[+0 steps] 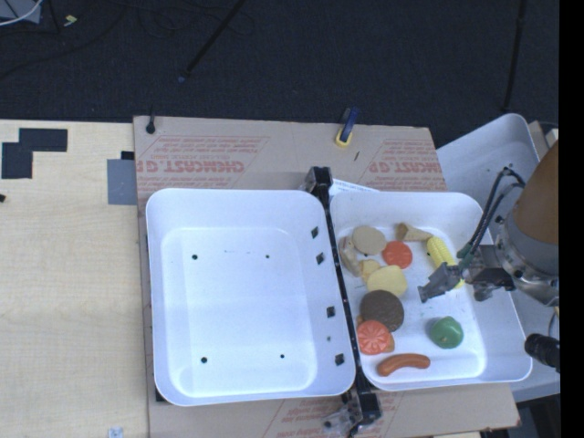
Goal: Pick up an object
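Banana (439,250) just beside gripper (449,279).

Two shallow white bins: one (173,245) far left of the grey gripper (449,279), one (474,210) under it. Left of gripper: one round tan slice (370,240), one brown disc (381,309), two red-orange rounds (397,255) (375,338). Below: one green ball (446,332), one orange sausage (403,364).

White bins (237,210); green ball (446,332), orange sausage (403,364), yellow corn (440,250), brown disc (381,309)

A pale wooden tabletop (64,272) bears a cardboard sheet (274,158); two white bins (237,203) sit side by side on it.
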Available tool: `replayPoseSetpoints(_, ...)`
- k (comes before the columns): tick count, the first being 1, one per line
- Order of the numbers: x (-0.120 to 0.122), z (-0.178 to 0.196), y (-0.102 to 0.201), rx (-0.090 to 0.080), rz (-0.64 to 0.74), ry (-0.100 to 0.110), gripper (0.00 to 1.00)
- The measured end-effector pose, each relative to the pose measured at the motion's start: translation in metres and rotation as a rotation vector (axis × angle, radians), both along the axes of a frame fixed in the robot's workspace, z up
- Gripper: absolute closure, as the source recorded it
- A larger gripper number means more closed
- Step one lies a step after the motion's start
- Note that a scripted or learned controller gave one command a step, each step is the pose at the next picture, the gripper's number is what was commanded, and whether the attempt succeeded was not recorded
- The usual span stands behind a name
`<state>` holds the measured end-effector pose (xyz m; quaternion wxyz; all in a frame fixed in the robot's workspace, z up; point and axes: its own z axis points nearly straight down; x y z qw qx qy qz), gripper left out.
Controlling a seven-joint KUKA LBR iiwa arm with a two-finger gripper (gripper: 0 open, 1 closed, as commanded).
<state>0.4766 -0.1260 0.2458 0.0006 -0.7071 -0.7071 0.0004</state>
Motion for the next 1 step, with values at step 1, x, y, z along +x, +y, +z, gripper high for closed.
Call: replayPoseSetpoints(1, 0.0047, -0.1228, 0.0448, 0.004, 0.003, 0.011, 0.00)
